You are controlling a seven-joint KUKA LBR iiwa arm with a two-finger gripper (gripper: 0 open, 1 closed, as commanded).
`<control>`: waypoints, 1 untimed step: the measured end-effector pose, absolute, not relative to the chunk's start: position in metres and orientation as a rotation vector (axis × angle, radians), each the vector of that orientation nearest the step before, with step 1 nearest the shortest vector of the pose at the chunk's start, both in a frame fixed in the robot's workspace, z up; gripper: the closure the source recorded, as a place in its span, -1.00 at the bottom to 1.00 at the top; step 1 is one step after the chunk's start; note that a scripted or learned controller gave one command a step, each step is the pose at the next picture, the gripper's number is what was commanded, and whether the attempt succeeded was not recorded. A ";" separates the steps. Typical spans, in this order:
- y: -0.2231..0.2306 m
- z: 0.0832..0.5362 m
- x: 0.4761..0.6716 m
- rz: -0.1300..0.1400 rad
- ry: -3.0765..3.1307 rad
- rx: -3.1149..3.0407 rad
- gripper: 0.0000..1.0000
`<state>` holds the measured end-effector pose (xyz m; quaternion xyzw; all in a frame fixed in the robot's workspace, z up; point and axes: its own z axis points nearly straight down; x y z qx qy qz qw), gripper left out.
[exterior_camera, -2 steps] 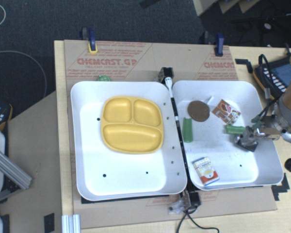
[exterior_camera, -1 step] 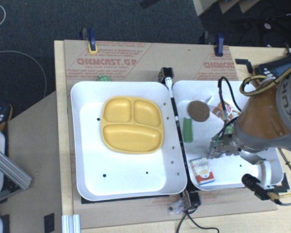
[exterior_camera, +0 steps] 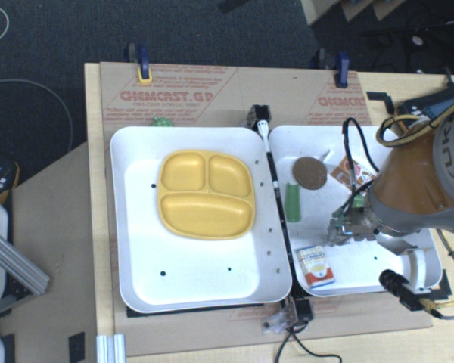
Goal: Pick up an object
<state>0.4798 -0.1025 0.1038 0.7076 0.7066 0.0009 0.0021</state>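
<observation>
We see a glossy yellow plastic divided plate in a smooth white plastic bin; at three o'clock, a matt brown disc; pale wooden worktop.

Small red-and-white carton lies flat at right bin's front-left corner.

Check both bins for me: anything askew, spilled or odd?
Nothing spilled. The yellow divided plate lies flat in the left bin. In the right bin, the small carton sits slightly askew, near the front wall.
</observation>
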 end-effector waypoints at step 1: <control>-0.102 0.114 0.480 0.004 2.215 2.219 1.00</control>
